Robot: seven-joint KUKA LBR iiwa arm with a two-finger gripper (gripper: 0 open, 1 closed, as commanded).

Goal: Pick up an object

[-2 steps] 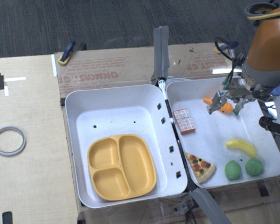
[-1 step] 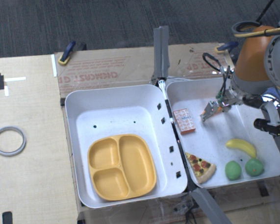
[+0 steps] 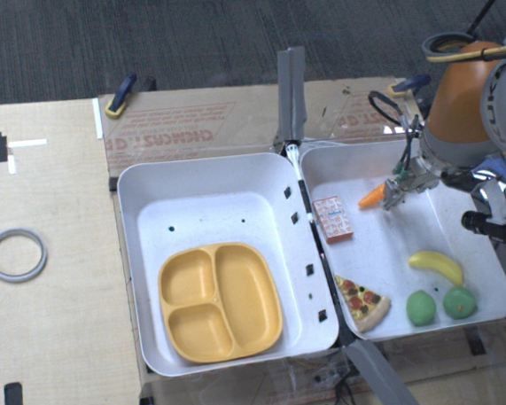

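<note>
1. The carrot [image 3: 373,196] is a small orange toy piece, tapered to a point on its left end, lying tilted in the upper middle of the right bin [image 3: 378,256].
2. The claw [image 3: 400,188] sits at the carrot's right, thick end, touching or nearly touching it. The fingers are small and dark here, so I cannot tell how far apart they stand, nor whether the carrot is truly between them.
3. The right bin has six things: one carrot, one small pink-and-white box [image 3: 332,218] near its left wall, one yellow banana [image 3: 436,267], one pizza slice [image 3: 364,301] at the lower left corner, and two green round fruits [image 3: 421,307] [image 3: 459,302] side by side at the lower right.
4. The left bin [image 3: 143,217] holds one thing: a yellow plate [image 3: 219,300] with three compartments, lying in its lower half.
5. Two white bins lie side by side on the surface [image 3: 47,190], and one roll of tape [image 3: 14,255] lies well to their left.
</note>
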